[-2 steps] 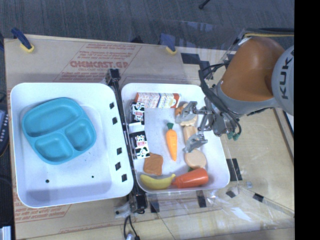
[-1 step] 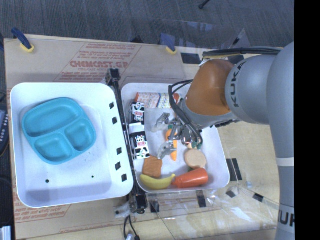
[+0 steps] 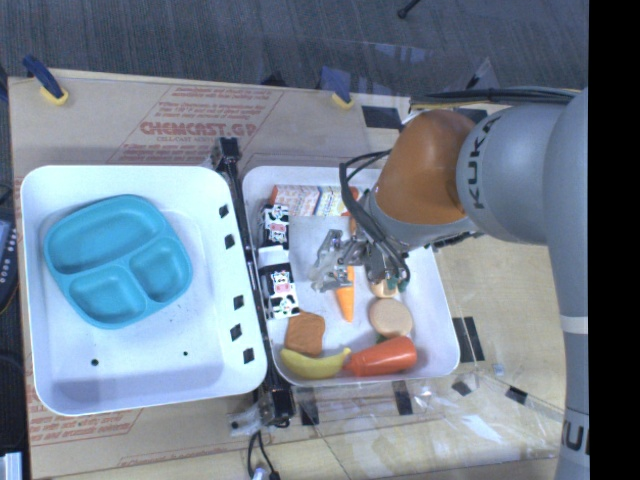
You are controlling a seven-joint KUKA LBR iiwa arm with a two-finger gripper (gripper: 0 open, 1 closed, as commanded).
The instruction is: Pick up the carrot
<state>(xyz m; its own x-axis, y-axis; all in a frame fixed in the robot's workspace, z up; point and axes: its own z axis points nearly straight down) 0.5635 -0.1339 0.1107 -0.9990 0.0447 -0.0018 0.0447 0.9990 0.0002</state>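
**Arm over the right bin, pincer at the carrot**

The arm [image 3: 520,168], smooth grey with a glossy orange band, looms largest and covers the right bin's [image 3: 445,318] far right corner. Its pincer [image 3: 340,263] is metallic and blurred, sitting at the thick top of the carrot [image 3: 345,298]; whether its fingers are spread or pressed together cannot be told.

The carrot is a small orange cone, tip pointing toward the near edge, lying mid-bin. Just right of it is a round tan bun [image 3: 390,317]. Along the near wall lie a curved yellow banana [image 3: 313,362], a brown toast slice [image 3: 305,333] and a glossy red pepper [image 3: 383,356]. Black-and-white cartons [image 3: 276,258] line the left wall; printed boxes [image 3: 310,200] at the far wall are partly hidden.

The left bin [image 3: 60,368] holds a blue three-compartment plastic plate [image 3: 117,258]. Both bins rest on the cardboard-covered counter [image 3: 150,118].
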